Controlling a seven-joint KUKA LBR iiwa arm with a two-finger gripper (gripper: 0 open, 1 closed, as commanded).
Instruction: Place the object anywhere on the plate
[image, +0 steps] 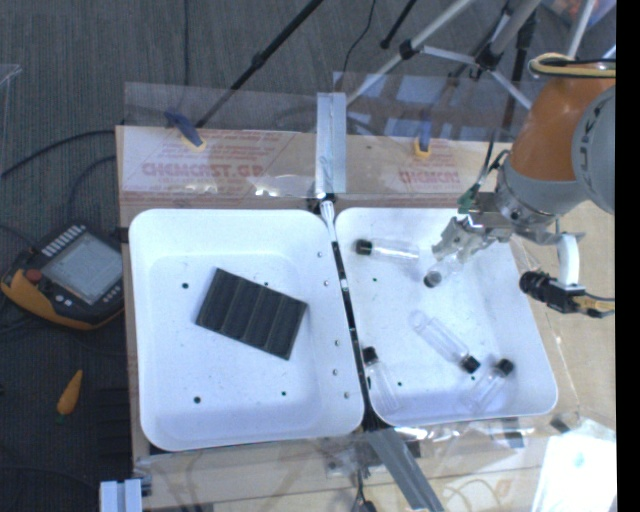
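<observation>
A black ribbed plate (251, 313) lies flat in the left bin (160, 400), a little left of its middle. My gripper (458, 245) hangs over the upper part of the right bin (535, 370). It is shut on a clear vial (443, 265), which slants down and to the left from the fingers, its black cap at the low end. The vial is off the bin floor, or close above it.
Other clear vials with black caps lie in the right bin: one near the top left (385, 249), one in the middle (440, 338), one at the lower right (490, 385) and one against the left wall (370, 368). A ridge divides the bins.
</observation>
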